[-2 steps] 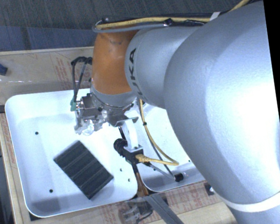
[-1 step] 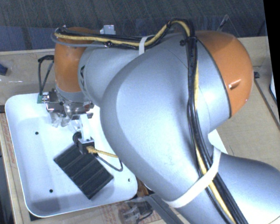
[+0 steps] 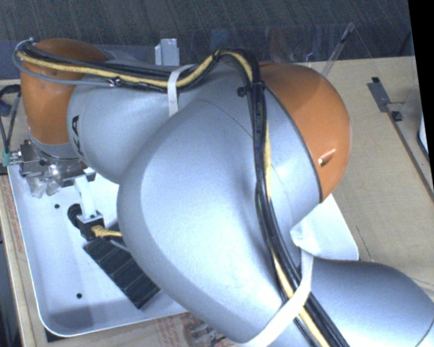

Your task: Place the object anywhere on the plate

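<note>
- The grey arm with an orange band (image 3: 230, 207) covers most of the shallow white left bin (image 3: 46, 265).
- Its pincer (image 3: 45, 173) hangs over the bin's far-left part; its state cannot be told.
- A dark ribbed rectangular object (image 3: 123, 272) lies flat on the bin floor, near side.

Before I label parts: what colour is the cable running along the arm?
Yellow beside black, on the cable in the camera view.
</note>
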Available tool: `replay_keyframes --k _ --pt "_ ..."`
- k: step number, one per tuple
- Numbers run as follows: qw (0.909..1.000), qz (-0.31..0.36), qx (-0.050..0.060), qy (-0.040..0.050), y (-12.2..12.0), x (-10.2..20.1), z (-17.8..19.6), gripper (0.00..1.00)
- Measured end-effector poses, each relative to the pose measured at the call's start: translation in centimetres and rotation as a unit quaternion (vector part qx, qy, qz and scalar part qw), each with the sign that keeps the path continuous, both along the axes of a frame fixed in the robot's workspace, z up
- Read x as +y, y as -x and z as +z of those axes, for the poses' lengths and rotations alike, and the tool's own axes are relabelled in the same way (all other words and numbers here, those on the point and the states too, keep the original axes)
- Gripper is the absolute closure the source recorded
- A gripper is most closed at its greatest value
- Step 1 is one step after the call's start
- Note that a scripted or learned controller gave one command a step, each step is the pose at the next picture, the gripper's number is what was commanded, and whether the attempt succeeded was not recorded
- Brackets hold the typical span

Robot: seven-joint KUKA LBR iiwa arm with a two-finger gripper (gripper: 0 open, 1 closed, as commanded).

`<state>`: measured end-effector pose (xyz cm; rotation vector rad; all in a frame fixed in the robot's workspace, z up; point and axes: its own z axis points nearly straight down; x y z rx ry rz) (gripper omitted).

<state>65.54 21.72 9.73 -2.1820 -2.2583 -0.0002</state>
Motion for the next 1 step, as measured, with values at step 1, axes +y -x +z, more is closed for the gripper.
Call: replay_keyframes --k 1 --pt "0.9871 0.160 0.002 0.0006 5.79 -0.90 8.15 1.00"
